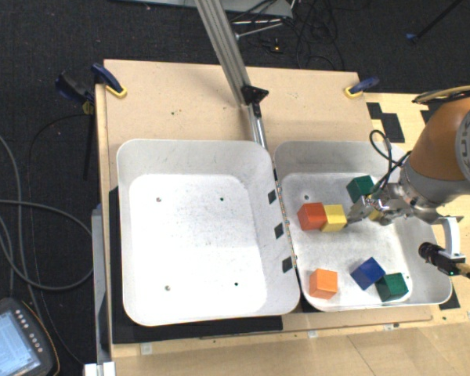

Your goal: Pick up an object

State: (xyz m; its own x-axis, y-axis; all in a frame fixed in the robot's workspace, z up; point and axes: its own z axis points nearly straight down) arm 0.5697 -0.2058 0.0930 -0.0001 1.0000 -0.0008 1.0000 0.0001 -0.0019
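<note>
Yellow block [334, 218] lies on the floor of the right bin [423, 288], touching a red-orange block [312, 215], with the gripper [366, 210] low just beside it, its grip impossible to judge, so nothing looks lifted and the pickup seems unfinished.

Quick count: two white bins, left bin [141, 233] and right bin [313, 159]; six blocks total, all in the right bin; two orange, the far one [311, 215] and the near one [323, 283]; two green, far [360, 186] and near [392, 286]; one yellow [334, 218]; one blue [367, 272].
</note>
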